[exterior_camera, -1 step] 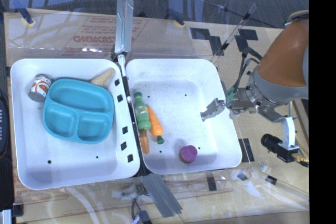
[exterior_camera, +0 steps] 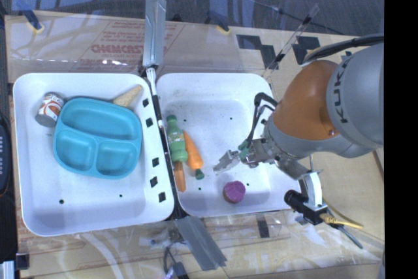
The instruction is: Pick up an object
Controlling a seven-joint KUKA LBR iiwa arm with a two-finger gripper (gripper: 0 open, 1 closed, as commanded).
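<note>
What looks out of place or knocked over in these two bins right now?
Little stands out. In the left bin, a small can lies on its side, pressed against the blue divided plate. In the right bin, the green bottle and carrot lie flat by the divider. Nothing looks spilled or broken.

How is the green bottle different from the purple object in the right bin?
The green bottle is long and slim, the purple object short and round. The bottle lies by the bin's left wall, touching a carrot; the purple object sits alone near the front wall. Both rest in the right bin.
</note>
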